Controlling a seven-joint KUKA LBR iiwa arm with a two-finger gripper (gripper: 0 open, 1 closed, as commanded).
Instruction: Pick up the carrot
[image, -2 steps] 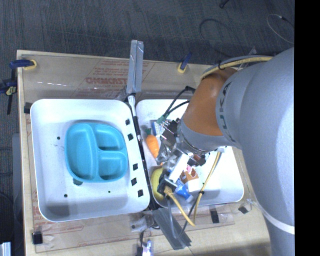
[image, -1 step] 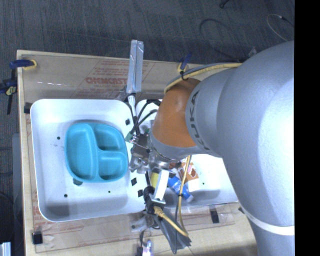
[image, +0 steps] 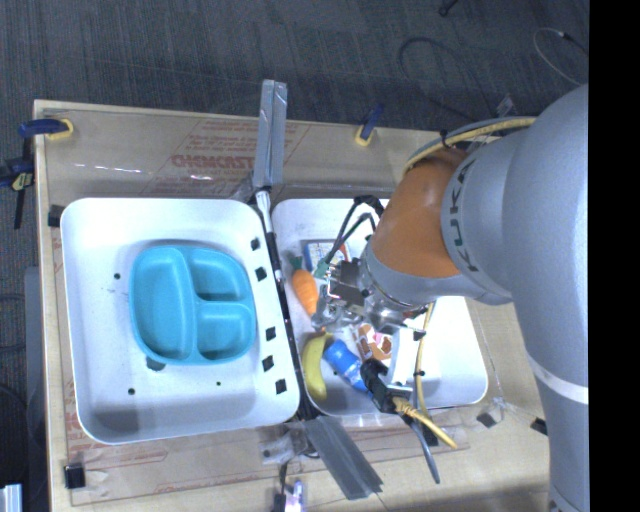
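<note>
While the carrot (image: 304, 291) lies free at the right bin's (image: 460, 385) left wall, just above a banana (image: 314, 366), the gripper (image: 342, 300) hovers beside it; whether it is clenched I cannot tell. Judging by this, the approach is in hand; next comes a descent centred over the carrot.

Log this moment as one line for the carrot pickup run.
arm: over right bin | hand: low beside carrot | carrot: lying in right bin near divider, not seen held | banana: right bin | blue tray: left bin
</note>
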